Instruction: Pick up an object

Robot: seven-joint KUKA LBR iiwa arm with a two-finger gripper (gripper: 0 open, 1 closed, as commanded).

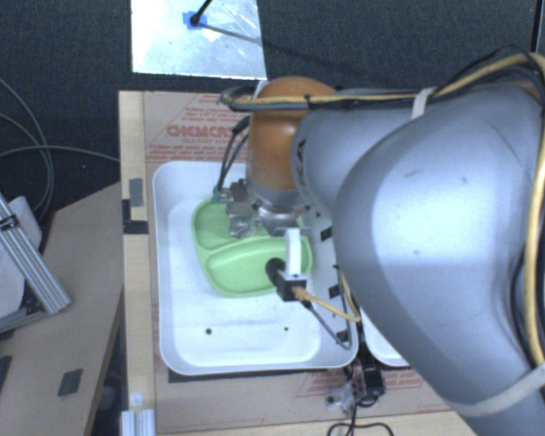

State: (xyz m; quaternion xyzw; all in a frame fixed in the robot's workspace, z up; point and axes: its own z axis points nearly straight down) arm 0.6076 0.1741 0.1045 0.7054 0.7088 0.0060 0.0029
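Claw low over a green thing in the left bin.

The arm (436, 225) reaches in from the right, and its claw (240, 216) sits down inside the left bin (174, 280), at the far end of a pale green thing (241, 269) (a lobed, moulded plastic shape lying near the bin's middle). Whether the claw is wide, narrow or gripping cannot be told, since the wrist hides it. A sliver of the right bin (392, 352) shows under the arm. The bins rest on red-printed cardboard (195, 127) on the worktop (133, 271). A shiny sheet (195, 25) lies beyond the cardboard.
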